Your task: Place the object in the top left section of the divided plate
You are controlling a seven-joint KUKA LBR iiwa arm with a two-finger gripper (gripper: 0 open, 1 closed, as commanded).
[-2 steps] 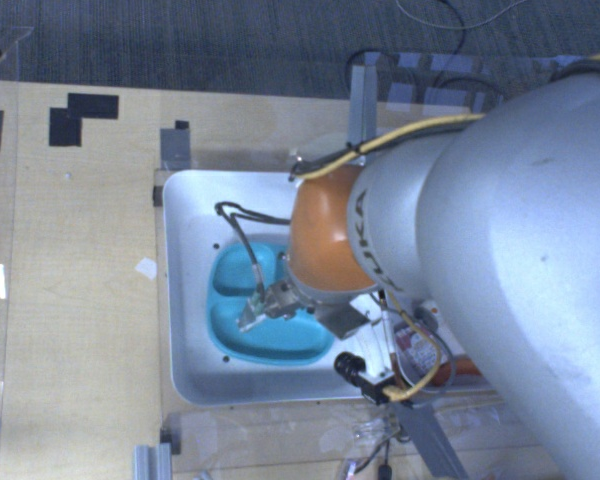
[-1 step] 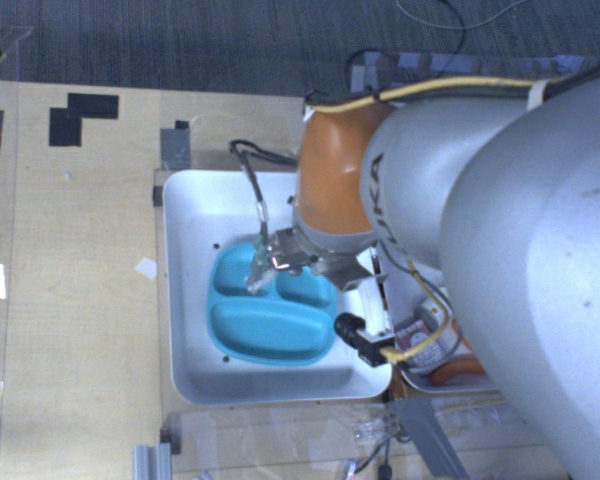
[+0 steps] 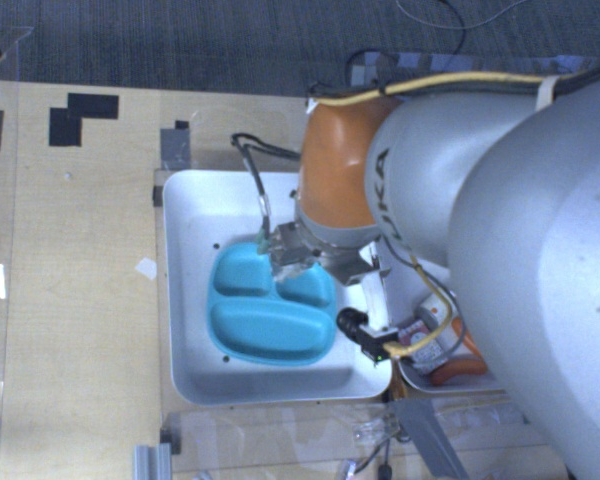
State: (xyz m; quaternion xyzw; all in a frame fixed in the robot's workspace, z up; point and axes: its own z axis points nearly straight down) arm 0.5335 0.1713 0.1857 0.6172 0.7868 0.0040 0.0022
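A light blue divided plate lies in the left white bin, with two small sections at its far side and one long section at its near side. My gripper hangs low over the plate's far edge, about where the two small sections meet. The wrist hides most of the top right section. I see nothing lying in the top left section. An orange-red object shows partly under the arm in the right bin.
The big grey arm with its orange band covers most of the right bin. A black cable loops over the left bin's far wall. Black tape marks sit on the bench at the far left.
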